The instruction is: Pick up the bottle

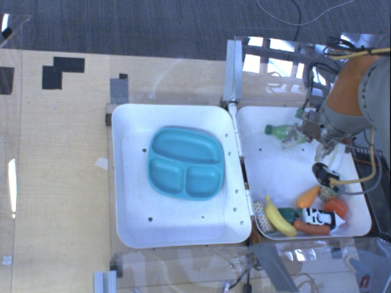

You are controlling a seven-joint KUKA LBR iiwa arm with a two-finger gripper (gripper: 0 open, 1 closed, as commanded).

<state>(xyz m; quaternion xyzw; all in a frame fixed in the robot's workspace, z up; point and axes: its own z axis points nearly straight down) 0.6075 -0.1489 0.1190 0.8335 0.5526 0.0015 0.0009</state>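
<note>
Two shallow white bins are seen from above, side by side on a pale wooden worktop (55, 163). In the left bin (131, 224) a blue divided tray (185, 162) is placed near the middle. In the right bin (263, 163) a green bottle (280, 130) is lying on its side near the far wall, its cap end turned toward the left. A heap of toy food is gathered at the near right corner: a yellow banana (278, 217), an orange carrot (308, 196), a red sausage-like piece (314, 227) and a small black-and-white item (317, 215).

The grey arm with its orange band (348, 90) is reached in from the right, and the end effector (307, 130) is positioned low at the bottle's right end, touching or just beside it. Whether the end effector is released or clenched cannot be told, as it is blurred against the bottle.

The task is judged to be at an early-to-middle stage: the approach appears made, but the bottle is resting on the bin floor and has not been lifted. A secure grasp and the lift are judged to remain.
</note>
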